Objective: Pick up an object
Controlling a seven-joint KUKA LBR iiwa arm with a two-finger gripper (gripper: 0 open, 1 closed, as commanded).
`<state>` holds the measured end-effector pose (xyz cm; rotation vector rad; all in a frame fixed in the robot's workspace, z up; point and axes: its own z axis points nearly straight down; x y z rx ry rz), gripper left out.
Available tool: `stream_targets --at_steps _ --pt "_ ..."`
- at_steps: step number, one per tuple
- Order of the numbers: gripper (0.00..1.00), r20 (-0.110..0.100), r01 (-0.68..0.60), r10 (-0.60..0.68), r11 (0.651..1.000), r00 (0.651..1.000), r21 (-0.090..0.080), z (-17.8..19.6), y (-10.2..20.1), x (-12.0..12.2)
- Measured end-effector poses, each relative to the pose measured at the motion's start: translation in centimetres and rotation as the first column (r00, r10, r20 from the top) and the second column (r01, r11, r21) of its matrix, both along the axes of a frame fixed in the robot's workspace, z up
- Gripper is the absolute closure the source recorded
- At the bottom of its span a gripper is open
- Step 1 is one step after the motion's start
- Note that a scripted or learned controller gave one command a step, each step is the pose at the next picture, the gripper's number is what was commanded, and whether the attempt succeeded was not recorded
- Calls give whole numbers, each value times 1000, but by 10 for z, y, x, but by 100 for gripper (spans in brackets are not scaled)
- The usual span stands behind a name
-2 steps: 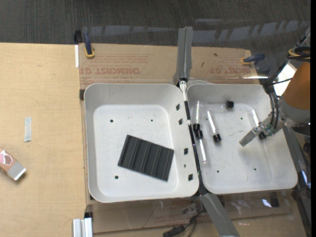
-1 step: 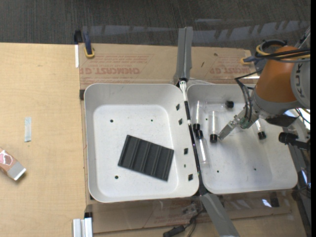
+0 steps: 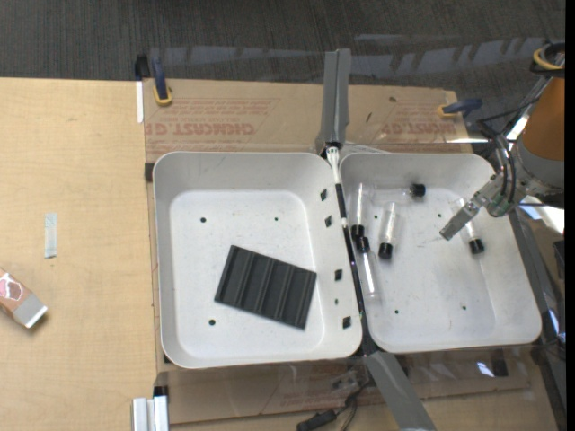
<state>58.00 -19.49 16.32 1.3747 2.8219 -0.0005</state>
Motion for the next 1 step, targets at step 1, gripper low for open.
stream_targets --at_steps 1 --pt "0 1 -31 31 1000 1000 0 27 -27 17"
